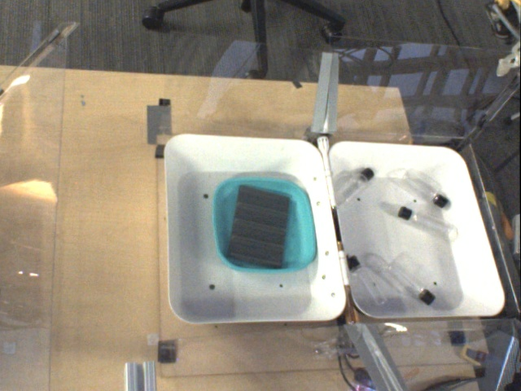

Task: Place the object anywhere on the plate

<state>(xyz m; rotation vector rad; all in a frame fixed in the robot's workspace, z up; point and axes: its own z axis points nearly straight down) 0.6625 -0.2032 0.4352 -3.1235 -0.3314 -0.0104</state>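
A teal square plate (303,233) sits in the middle of the left white bin (187,243). A dark grey ribbed block (260,226) lies flat on the plate, slightly tilted, well inside its rim. The right white bin (480,243) holds several clear plastic tubes with black caps (404,213).
A metal divider post (326,96) stands at the back between the two bins. Small black brackets (163,120) sit on the wooden bench to the left. An office chair base (252,6) stands on the carpet behind the bench.
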